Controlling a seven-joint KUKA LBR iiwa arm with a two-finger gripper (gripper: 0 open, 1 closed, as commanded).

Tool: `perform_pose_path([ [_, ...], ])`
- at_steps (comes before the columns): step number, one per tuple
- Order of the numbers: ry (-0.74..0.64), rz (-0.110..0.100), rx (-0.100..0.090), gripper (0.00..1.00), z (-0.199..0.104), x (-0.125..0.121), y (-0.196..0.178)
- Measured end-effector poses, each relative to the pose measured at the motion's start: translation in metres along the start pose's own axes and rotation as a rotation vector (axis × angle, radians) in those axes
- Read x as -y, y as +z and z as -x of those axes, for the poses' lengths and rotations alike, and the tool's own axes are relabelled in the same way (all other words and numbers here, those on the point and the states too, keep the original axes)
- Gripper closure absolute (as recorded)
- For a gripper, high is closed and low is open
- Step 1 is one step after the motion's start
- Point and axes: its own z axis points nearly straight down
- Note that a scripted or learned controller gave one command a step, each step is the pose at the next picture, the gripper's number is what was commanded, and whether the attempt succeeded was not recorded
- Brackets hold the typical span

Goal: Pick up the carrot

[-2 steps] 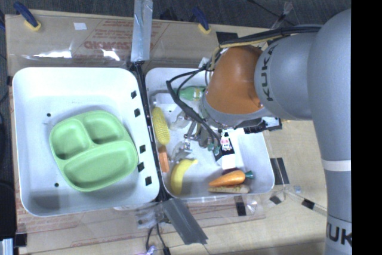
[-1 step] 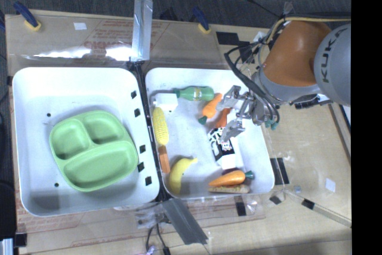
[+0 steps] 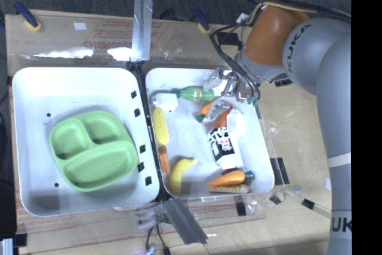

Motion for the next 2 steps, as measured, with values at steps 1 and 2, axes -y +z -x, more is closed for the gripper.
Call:
perform_pose_path([
  [1,-0.003,0.001,-0.007,1.0,-0.0024,-0.0016,-0.0019],
  [2,-0.003,0.001,-0.008,0.0,-0.0027,-0.0017,-0.0013],
])
